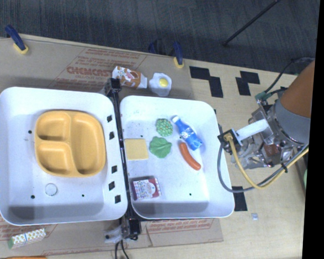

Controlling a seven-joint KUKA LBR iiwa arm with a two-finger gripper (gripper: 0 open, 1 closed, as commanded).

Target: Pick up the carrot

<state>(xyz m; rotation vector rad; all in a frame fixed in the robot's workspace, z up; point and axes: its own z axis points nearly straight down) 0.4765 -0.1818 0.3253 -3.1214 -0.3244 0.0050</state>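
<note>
Cardboard-covered bench (244, 226) over dark carpet (104, 11), two white bins on top. The carrot (190, 156) lies in the right bin (218, 199) beside the blue bottle (186, 133). The gripper (263, 152) sits outside, right of that bin; can't tell its state.

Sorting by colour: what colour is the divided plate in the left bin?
Yellow divided plate, camera view.

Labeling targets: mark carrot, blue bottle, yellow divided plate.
carrot (190, 156), camera view, middle of its orange body.
blue bottle (187, 133), camera view, on its label.
yellow divided plate (71, 143), camera view, on the ridge between compartments.
</note>
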